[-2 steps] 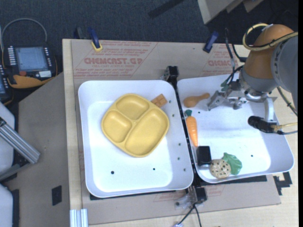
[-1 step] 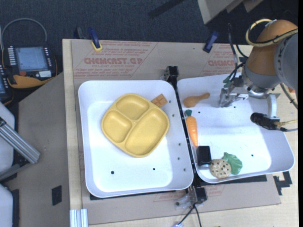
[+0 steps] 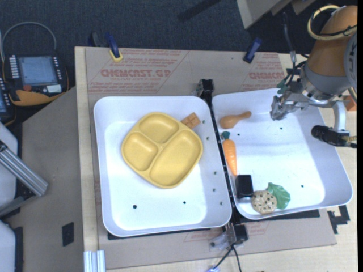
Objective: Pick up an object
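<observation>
My gripper (image 3: pixel 278 113) hangs over the back part of the right bin (image 3: pixel 317 174), pointing down. To its left, a short gap away, a tan drumstick-shaped piece (image 3: pixel 234 119) lies by the bin's back left corner. An orange carrot (image 3: pixel 229 155) lies along the left wall of that bin. Near the front left corner sit a black block (image 3: pixel 244 186), a speckled cookie (image 3: pixel 262 202) and a green leafy piece (image 3: pixel 279 194). I see nothing held in the gripper.
The left bin (image 3: pixel 113 197) holds a yellow divided plate (image 3: pixel 163 149), with a small brown waffle piece (image 3: pixel 191 120) at the plate's back right edge. A black clamp (image 3: pixel 205 86) sits at the back between the two bins.
</observation>
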{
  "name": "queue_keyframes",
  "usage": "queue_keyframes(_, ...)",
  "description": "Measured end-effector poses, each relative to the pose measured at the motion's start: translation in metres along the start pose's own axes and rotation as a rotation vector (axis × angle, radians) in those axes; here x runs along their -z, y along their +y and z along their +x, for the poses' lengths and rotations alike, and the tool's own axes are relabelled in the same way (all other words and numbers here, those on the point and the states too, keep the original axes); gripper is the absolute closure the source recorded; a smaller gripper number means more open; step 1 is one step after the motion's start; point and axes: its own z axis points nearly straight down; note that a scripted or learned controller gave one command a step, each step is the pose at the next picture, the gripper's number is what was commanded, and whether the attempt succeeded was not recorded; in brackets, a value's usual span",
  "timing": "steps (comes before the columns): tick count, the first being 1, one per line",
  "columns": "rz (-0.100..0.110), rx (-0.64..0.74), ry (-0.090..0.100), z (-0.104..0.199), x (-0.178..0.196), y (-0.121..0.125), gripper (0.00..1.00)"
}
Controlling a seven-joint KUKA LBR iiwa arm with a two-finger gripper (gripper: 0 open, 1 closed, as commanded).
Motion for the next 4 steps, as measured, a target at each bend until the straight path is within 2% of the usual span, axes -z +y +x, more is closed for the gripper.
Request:
queue_keyframes(1,0.001,0.0,0.0,0.0,0.034,0.002,1.0)
queue_keyframes(2,0.008,0.004,0.005,0.048,0.044,-0.006,1.0)
queue_keyframes(3,0.011,0.005,0.005,0.098,0.039,-0.018,1.0)
queue_keyframes(4,0.01,0.005,0.005,0.149,0.054,-0.036,1.0)
